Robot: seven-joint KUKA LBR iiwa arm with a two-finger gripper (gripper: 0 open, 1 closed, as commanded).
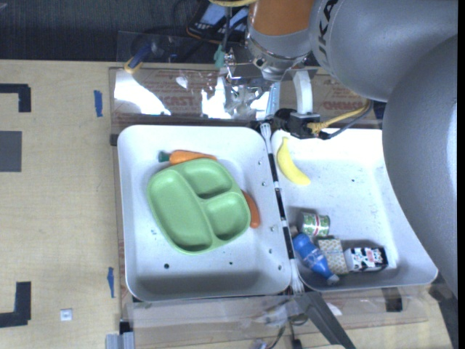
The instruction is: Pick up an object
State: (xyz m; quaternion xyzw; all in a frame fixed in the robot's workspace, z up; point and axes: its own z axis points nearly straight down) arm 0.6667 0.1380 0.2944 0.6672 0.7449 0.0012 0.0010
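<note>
the grey arm (392, 35) with its orange band (283, 9) reached in from the right and hung over the far edge of the table (58, 195), beyond the back rims of the two white bins. its end effector (243, 97) sat above a shiny, reflective strip just behind the left bin (138, 267), and whether it was open or closed could not be told, since glare and cabling cluttered that spot; nothing could be seen gripped in it. the left bin held a green divided plate (200, 206) lying flat near its middle, with an orange carrot-like piece (190, 155) poking out from under the plate's far edge and another orange bit (253, 211) showing at its right side. the right bin (378, 195) held a yellow banana (290, 167) near its far left corner, close to the wall shared with the left bin. nearer the front of that bin lay a small green and white can (315, 225) on its side, a blue bottle-like item (314, 257) just beside the dividing wall, a checkered packet (331, 251) touching it, and a black and white carton (365, 258) lying to the right of the packet. all of these objects rested in the bins, well apart from the end effector.
</note>
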